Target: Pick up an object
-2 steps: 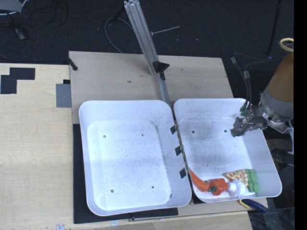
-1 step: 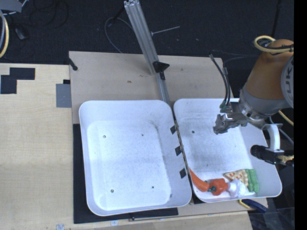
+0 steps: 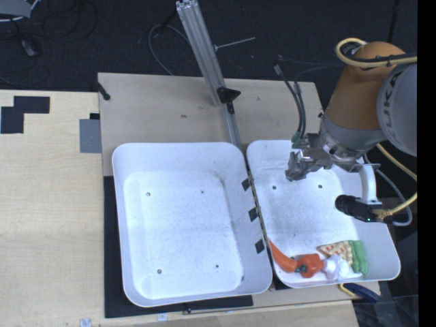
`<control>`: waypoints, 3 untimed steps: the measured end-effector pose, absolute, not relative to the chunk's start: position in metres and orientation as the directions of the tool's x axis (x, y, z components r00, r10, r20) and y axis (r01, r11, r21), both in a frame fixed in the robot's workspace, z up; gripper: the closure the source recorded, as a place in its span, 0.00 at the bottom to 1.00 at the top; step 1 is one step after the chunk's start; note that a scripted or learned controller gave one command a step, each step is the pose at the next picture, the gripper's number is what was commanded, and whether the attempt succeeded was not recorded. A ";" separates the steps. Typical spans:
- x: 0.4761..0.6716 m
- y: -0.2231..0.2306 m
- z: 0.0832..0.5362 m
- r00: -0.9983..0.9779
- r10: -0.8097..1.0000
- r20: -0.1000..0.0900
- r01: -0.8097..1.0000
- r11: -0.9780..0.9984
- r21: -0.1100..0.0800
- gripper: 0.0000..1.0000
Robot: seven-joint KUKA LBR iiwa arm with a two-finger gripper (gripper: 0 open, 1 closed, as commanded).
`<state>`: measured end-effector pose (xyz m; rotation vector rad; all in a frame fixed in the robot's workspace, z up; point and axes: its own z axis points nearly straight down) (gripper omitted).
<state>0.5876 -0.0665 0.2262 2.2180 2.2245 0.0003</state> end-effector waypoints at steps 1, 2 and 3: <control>0.610 -0.022 0.236 -0.003 1.000 0.000 1.000 0.003 0.001 1.00; 0.621 0.021 0.233 -0.002 1.000 0.000 1.000 0.002 -0.001 1.00; 0.636 0.069 0.224 -0.002 1.000 0.000 1.000 0.002 -0.001 1.00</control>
